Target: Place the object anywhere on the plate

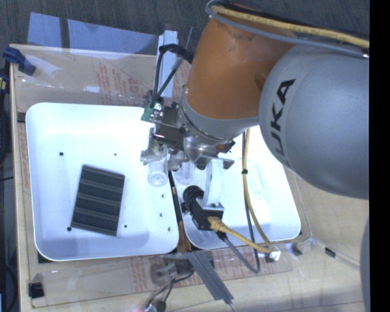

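The arm — grey, with a broad orange band — is seen reaching in from the right and covering much of the right bin. The counter under both bins is covered with clear sheeting. The left bin is lit brightly; a dark ribbed plate is laid flat in its lower left part, slightly tilted. The hand is held over the seam between the two bins, well apart from the plate. A yellow cable is draped down over the right bin. Which thing is to be placed cannot be told, nor how the hand is set.
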Controlling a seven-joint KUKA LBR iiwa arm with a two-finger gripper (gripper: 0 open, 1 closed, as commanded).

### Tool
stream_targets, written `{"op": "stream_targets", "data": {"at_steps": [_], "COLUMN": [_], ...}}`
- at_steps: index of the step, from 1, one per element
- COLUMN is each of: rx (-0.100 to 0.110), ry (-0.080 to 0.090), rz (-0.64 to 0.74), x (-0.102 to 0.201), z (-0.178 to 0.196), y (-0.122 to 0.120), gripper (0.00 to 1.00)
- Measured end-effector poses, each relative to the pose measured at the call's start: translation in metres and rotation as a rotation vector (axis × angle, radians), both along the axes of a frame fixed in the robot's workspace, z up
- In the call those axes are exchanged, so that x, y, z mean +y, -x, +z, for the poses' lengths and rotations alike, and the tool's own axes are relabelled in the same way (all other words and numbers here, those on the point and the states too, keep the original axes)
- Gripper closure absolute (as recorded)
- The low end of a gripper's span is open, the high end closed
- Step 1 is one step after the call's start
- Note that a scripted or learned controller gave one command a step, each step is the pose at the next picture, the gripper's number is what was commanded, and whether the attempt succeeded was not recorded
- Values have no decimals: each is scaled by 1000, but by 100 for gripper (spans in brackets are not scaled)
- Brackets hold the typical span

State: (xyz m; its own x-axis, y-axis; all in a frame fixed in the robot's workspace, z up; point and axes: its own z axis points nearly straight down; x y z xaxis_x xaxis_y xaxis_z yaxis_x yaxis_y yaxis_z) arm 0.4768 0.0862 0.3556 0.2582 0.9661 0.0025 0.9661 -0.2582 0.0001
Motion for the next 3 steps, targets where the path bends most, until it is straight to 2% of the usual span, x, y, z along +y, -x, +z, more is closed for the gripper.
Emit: {"op": "stream_targets", "data": {"at_steps": [1,2,3], "rx": [8,9,6], "ry": [4,5,2], "rz": [-125,-301,-249], "x": [64,-45,56], "z": [-86,-166,-116], "y": [2,-10,2], "gripper": [100,100,100]}}
